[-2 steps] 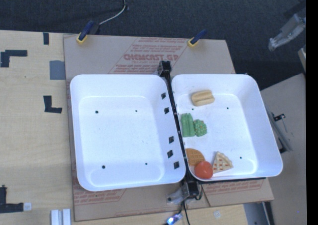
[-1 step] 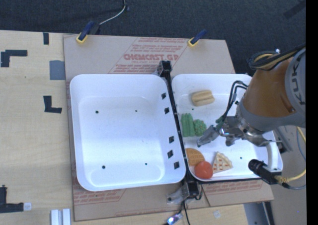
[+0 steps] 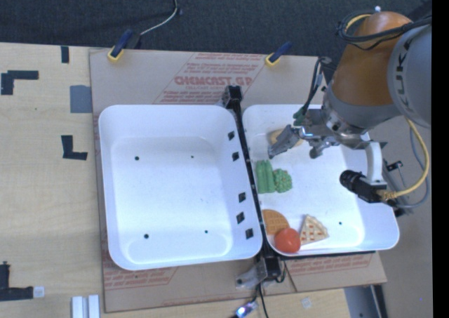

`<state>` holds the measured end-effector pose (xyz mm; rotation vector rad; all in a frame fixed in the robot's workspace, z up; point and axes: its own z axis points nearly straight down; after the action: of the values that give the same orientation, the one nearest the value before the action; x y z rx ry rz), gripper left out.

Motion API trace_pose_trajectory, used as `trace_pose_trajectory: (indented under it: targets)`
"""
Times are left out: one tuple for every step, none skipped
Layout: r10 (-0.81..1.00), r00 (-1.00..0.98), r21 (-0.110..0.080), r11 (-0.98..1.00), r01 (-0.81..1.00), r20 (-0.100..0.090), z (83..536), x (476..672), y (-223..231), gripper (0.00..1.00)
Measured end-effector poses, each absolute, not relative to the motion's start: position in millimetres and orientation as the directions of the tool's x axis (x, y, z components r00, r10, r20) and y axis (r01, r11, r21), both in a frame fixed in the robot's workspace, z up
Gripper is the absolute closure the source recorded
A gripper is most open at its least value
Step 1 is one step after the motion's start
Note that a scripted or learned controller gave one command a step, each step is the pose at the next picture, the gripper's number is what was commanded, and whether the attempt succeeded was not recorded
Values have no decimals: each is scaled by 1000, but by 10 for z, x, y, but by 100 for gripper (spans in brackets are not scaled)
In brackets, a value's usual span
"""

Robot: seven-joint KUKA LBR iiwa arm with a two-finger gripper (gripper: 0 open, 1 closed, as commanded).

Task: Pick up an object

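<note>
Gripper [image 3: 286, 140] hovering over right bin [image 3: 351, 234]'s far-left part; cannot tell its state. Green toy [image 3: 272, 178] lying just nearer; tomato [image 3: 287, 241], waffle wedge [image 3: 313, 229] sitting at near edge.

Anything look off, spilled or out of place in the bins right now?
Nothing stands out. All the items sit inside the right bin: a green toy by the divider, and an orange round piece, a red ball and a waffle-like wedge clustered at the near edge. The gripper hovers above the green toy.
</note>
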<state>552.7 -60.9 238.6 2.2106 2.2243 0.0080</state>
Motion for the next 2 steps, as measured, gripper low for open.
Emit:
trace_pose_trajectory:
  targets:
    - [1000, -6, 10, 6, 1000, 1, 3336, 5388, -275, 0]
    - [1000, 0, 15, 0, 1000, -2, 4576, 5149, -511, 0]
